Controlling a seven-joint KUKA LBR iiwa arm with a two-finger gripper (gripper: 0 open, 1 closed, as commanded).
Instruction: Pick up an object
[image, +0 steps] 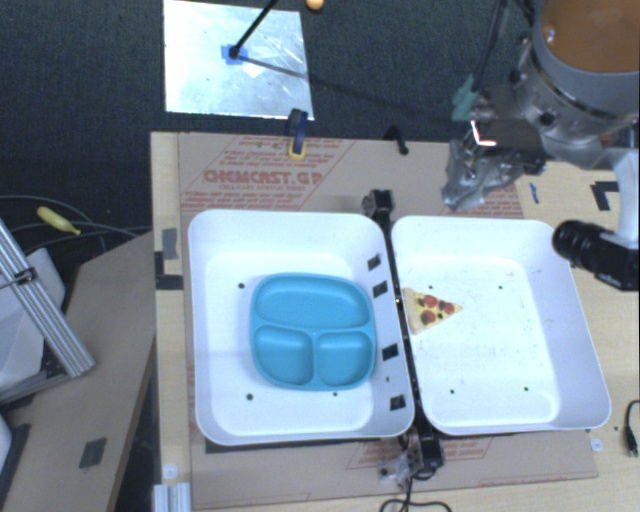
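Camera view: gripper (470, 190) sits at upper right of frame, above the far rim of the right bin (560, 400), not down in it. Can't tell the claw's state from this angle, it's a blur of metal. Nothing visibly held.

Step looks like approach or pre-grasp, pick not done. Only loose candidate in the right bin is the toy pizza slice (428, 310), lying flat at the bin's left edge, just beside the centre divider (385, 290), mid-frame. Left bin (215, 400) holds the blue divided plate (312, 332), centre-left of frame, sitting flat.

Next move, my read: translate toward lower left of frame, get over the slice, then descend. Slice is thin and flat, so the claw has to go almost to the floor to get any bite; likely a slip.

In the way: the divider wall right next to the slice crowds that side. Black cylindrical fixture (598, 252) at right edge sits over the bin's right rim, well apart from the slice. Yellow-handled clamp (297, 133) up top, clear of the path.
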